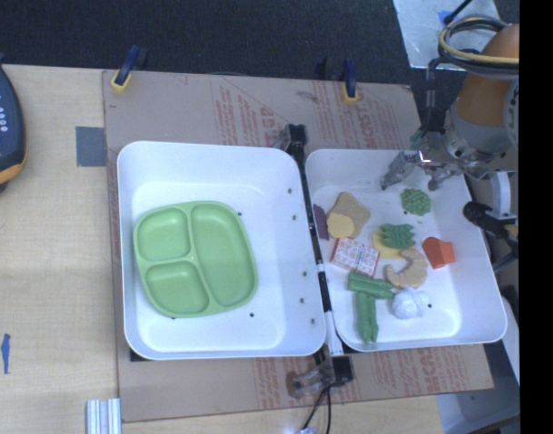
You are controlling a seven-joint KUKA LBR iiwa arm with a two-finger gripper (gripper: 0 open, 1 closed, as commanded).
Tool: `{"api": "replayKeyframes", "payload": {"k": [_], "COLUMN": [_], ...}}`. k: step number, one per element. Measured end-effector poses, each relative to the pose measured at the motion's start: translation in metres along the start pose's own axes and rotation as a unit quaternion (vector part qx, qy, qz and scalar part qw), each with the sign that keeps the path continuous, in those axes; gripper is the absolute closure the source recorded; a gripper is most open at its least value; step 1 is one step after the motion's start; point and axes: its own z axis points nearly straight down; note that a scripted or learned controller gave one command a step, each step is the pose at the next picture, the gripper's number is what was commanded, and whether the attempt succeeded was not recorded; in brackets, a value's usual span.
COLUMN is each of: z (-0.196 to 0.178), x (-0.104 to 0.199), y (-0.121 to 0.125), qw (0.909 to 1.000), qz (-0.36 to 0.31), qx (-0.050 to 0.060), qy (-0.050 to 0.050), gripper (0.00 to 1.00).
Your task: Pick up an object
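Wooden bench (51, 269), dark floor (213, 16)

We see two bins side by side on the surface (51, 269): a divided plate (195, 259) in the left bin (213, 165), toy foods (385, 260) in the right bin (475, 319), claw (417, 172) above its far edge.

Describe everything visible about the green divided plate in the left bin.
The green divided plate is pale green, smooth and plastic-looking, a rounded rectangle with three compartments: two smaller ones on the camera's left and one long one on the right, split by raised ridges. All three compartments hold nothing. It lies flat, turned slightly askew, on the floor of the left white bin, toward the bin's left side. Only the bin floor touches it; the gripper is over the other bin.
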Motion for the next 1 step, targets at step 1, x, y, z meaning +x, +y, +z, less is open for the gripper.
{"api": "replayKeyframes", "payload": {"k": [1], "z": [0.0393], "x": [0.0296], "y": [-0.0425], "qw": [1.0], "qz": [0.0], "qx": [0.002], "qy": [0.0], "gripper": [0.0]}}
